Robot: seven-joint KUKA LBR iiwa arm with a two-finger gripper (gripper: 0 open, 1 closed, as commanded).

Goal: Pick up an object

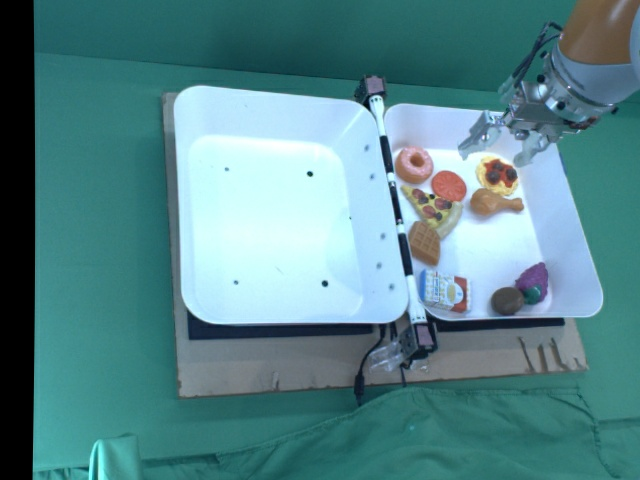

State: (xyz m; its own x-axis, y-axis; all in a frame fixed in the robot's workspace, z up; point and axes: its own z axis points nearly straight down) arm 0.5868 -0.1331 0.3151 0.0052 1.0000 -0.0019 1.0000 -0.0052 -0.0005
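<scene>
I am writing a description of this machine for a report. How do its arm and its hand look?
The arm has an orange band above a grey wrist section. Thin dark cables run beside the wrist. The hand is silver-grey metal with two fingers.

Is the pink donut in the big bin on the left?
No, the pink donut lies in the right bin, beside the red tomato slice.

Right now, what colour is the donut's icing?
Pink, on a tan ring; the donut shows clearly in the camera view, in the right bin.

No readable text anywhere; the small carton's [444, 291] print is too blurred
</scene>
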